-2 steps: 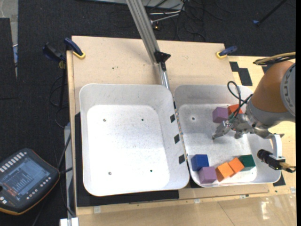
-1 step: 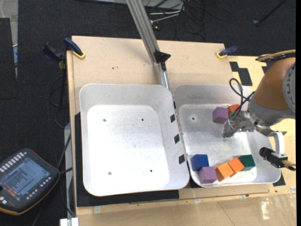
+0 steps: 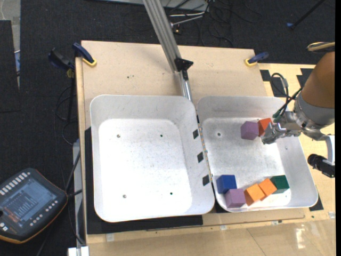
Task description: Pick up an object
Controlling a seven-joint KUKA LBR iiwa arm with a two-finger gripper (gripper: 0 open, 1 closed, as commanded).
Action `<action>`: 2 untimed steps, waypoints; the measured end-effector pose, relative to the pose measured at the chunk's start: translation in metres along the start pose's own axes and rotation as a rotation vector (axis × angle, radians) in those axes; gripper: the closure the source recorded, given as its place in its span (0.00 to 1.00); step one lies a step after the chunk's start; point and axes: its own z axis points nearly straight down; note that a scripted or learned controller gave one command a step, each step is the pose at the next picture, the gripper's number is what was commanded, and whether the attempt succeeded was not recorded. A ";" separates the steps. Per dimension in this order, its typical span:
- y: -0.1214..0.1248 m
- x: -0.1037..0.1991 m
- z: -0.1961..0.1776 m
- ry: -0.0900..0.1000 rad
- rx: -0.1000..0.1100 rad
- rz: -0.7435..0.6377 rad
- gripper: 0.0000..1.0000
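Tool (image 3: 270,133) beside orange cube (image 3: 264,126) — purple cube (image 3: 249,130) adjacent

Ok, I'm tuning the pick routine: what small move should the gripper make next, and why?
Probably a slight shift onto the orange block, then close. The gripper sits beside that block, which touches the purple block, in the right bin.

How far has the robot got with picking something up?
Nothing is lifted yet: every block lies in the right bin. The pincer is down beside the orange block next to the purple block, seemingly going for it. Gripping and raising a block remain.
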 end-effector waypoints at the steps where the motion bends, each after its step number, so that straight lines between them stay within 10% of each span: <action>1: 0.002 0.000 -0.054 0.000 0.000 -0.001 1.00; 2: 0.019 0.046 -0.053 0.003 0.004 -0.006 1.00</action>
